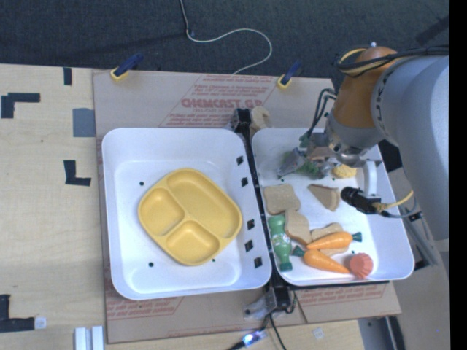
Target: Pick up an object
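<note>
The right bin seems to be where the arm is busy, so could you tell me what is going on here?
The grey arm reaches in from the right, with its tool low over the far part of the right bin, near a green item I cannot identify. Nothing is visibly lifted. Nearer in that bin lie bread pieces, two carrots, a green bottle and a red piece. The left bin holds a yellow divided tray.

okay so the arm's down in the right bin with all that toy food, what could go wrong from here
1. The gripper sits low at the far end of the right bin, near a small green piece and a yellow piece; it may close on nothing or knock one aside.
2. The two carrots, the bread slices and the green bottle lie packed together, so a grab there may catch two things or slip.
</note>
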Robot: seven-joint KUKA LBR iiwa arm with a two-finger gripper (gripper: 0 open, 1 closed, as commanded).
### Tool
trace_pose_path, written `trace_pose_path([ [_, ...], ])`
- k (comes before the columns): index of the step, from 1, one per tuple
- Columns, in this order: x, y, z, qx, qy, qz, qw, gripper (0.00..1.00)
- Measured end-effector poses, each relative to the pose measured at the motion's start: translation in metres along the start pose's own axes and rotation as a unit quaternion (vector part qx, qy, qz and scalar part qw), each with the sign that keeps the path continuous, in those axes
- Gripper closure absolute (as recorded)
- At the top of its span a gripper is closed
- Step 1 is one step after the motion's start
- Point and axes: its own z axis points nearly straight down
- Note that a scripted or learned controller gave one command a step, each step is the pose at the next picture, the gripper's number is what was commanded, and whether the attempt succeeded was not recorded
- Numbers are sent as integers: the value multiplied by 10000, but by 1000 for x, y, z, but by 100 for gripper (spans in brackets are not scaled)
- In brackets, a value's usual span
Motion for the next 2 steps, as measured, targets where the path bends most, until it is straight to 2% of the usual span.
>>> trace_pose_path([
  [1, -1, 2, 23, -59, -31, 0, 10000, 0],
  [2, -2, 4, 9, -104, -43, -1, 9999, 100],
])
